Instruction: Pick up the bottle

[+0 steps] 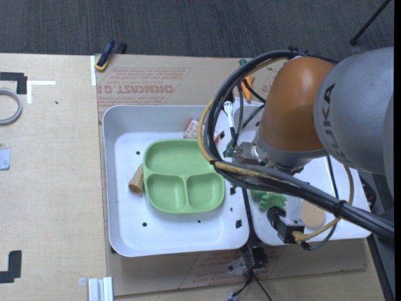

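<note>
My arm [313, 111], grey with an orange band, hangs over the seam between the two bins and covers most of the right bin [351, 227]. The gripper [233, 148] shows only as a grey metal block among black and yellow cables, low over the left bin's right edge. A small thing with a red and white label [191, 128], which may be the bottle, pokes out behind the far rim of the green plate; I cannot tell for sure.
The left bin [119, 187] holds a green three-part plate [183, 175] and a tan cork-like piece [136, 179] to its left. In the right bin a green leafy item [273, 200] and a tan wooden piece [313, 216] lie under the arm.
</note>
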`<state>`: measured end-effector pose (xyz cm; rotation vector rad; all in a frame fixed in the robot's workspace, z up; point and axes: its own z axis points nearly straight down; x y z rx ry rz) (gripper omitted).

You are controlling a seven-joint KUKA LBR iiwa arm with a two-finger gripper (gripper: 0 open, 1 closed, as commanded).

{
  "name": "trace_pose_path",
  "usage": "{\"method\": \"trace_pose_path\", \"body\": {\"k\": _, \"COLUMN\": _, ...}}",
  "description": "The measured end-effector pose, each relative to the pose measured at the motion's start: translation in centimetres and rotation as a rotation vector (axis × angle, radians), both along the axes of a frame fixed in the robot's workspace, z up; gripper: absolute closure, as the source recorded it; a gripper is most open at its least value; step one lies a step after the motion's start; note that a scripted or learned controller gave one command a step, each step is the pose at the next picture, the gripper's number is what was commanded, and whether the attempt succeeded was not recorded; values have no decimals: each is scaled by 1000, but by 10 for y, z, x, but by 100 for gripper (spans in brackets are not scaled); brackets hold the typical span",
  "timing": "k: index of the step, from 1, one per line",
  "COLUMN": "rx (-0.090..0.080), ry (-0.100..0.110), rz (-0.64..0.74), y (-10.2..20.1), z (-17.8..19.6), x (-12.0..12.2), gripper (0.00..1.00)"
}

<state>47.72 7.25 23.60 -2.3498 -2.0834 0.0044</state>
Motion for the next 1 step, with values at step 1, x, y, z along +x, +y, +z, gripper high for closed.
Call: {"method": "trace_pose_path", "body": {"k": 1, "rx": -1, "ry": -1, "rz": -148, "y": 81, "z": -15, "x": 0, "gripper": 100}}
